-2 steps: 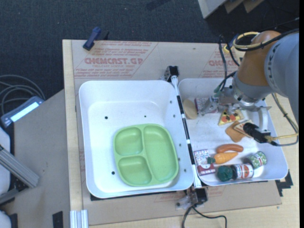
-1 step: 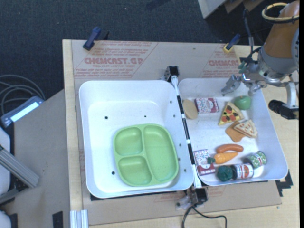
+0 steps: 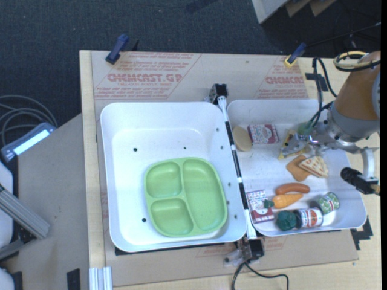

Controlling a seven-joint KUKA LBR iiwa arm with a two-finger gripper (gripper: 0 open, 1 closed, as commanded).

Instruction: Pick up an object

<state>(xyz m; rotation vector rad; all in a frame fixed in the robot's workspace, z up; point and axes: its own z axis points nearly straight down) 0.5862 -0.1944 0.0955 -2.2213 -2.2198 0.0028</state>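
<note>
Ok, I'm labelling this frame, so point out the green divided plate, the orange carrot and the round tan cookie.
Green divided plastic plate [image 3: 184, 196]: camera view, its centre ridge.
Orange toy carrot [image 3: 286, 200]: camera view, mid-body.
Round tan cookie [image 3: 242, 139]: camera view, its face.

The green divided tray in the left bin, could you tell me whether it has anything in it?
Empty. The green divided tray lies flat in the left bin, and all three compartments show bare green; the toy food sits in the right bin.

Even, fairly bright overhead light washes my worktop [image 3: 91, 162], so the two white bins [image 3: 121, 162] glare a little and lose surface detail. Shadows are soft and short. Focus is slightly soft throughout, and the dark floor [image 3: 48, 29] looks grainy.
</note>
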